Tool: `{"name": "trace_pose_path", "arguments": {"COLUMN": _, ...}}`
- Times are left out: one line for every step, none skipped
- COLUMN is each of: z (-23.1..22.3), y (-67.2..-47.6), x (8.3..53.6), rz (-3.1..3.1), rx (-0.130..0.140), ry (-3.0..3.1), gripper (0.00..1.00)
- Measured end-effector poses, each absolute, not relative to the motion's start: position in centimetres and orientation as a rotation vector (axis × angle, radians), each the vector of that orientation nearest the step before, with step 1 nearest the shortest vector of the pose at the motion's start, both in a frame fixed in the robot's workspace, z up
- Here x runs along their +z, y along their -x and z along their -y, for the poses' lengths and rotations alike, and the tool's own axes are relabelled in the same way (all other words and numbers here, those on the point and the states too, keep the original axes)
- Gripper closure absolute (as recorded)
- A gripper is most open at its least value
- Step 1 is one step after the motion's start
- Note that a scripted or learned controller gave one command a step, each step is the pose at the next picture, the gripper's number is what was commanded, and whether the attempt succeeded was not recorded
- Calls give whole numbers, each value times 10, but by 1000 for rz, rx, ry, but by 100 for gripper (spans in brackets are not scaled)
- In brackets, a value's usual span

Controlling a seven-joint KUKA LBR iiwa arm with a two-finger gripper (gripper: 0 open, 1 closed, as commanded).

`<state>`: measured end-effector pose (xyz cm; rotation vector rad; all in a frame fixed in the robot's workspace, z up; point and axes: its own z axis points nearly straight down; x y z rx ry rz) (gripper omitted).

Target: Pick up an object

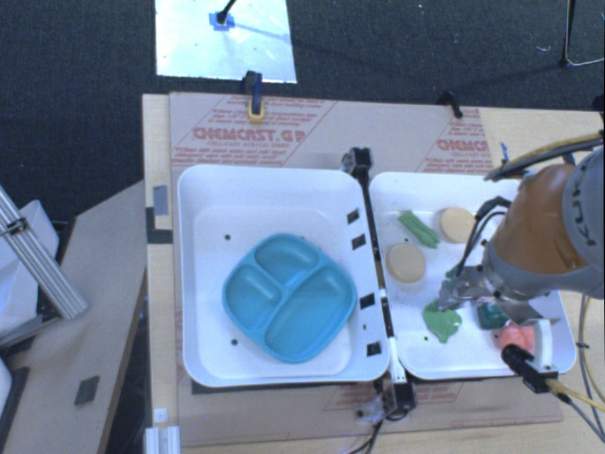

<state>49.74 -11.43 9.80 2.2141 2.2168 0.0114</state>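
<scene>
Camera view looks down on a bench with two white bins side by side. Nearest, at the front of the right bin (416, 362), lie a pink thing (518, 337), a teal thing (491, 316) and a green blob (442, 323). The gripper (452, 291) hangs low just above the green blob, very close to it (touching or not, I cannot tell). I also cannot tell if the gripper is spread or pressed together, since it looks dark and blurry from up here. Nothing can be seen pinched in it. The grey arm with its orange band (531, 220) reaches in from the right and covers part of that bin.

A bit farther back in the right bin sit a tan disc (407, 262), a second tan disc (456, 223) and a green strip (417, 228) lying slanted between them.

The left bin (203, 253) holds a blue tray (288, 296) with three hollows, flat on the floor of the bin.

Behind the bins lies a brown sheet (284, 132) with red writing that reads "CHEMCAST GP", once behind the left bin and once again behind the right one. A yellow clamp (255, 102) grips its far edge. Farthest away, a shiny square plate (225, 26) lies on the dark carpet.
</scene>
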Motion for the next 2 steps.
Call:
{"name": "trace_pose_path", "arguments": {"z": 125, "y": -502, "x": 154, "rz": -2220, "rx": 5, "ry": -2213, "gripper": 100}}
{"name": "trace_pose_path", "arguments": {"z": 133, "y": -507, "x": 215, "rz": -2220, "rx": 7, "ry": -2212, "gripper": 100}}
